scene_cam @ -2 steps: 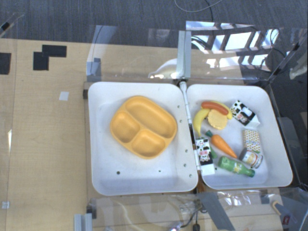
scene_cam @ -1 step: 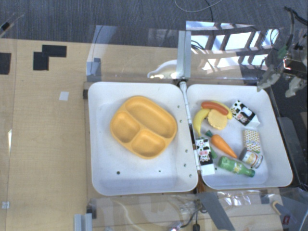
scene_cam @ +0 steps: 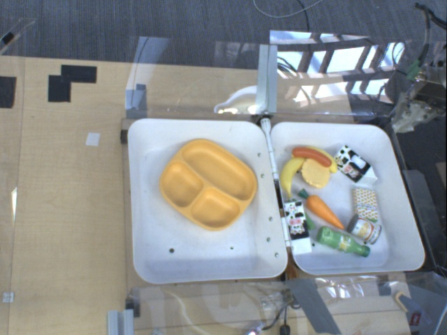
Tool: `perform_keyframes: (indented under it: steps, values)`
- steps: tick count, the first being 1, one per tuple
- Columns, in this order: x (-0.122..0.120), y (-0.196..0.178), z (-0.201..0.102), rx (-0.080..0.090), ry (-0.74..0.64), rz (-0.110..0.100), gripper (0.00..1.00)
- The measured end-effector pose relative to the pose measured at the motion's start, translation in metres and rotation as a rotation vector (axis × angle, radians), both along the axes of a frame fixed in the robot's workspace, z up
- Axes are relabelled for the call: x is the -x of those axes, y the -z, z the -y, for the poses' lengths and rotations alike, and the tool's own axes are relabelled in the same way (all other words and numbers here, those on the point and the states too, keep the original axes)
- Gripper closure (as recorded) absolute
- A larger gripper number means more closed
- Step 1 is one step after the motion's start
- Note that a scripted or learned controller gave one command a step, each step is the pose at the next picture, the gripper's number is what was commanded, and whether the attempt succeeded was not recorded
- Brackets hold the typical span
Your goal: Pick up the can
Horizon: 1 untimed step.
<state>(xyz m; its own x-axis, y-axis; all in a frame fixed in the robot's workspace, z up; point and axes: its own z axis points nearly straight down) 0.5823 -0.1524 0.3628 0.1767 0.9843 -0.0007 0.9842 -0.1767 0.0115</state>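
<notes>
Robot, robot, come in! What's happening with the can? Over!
Can lying in right bin, near its front right corner, not picked up. Green bottle against it in front, patterned box just behind. Over.

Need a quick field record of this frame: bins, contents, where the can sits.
left bin: yellow divided plate
right bin: can, green bottle, carrot, banana, sausage, two cow-print cartons, patterned box
can: on its side, lower right of the right bin, just above the green bottle, below the patterned box
carrot: left of the can
task state: can not yet picked up
</notes>
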Motion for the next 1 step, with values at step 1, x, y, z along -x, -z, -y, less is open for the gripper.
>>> perform_keyframes:
  steps: [1]
  values:
    - [0.0256, -0.0742, 0.0246, -0.001, 0.125, -0.003, 1.00]
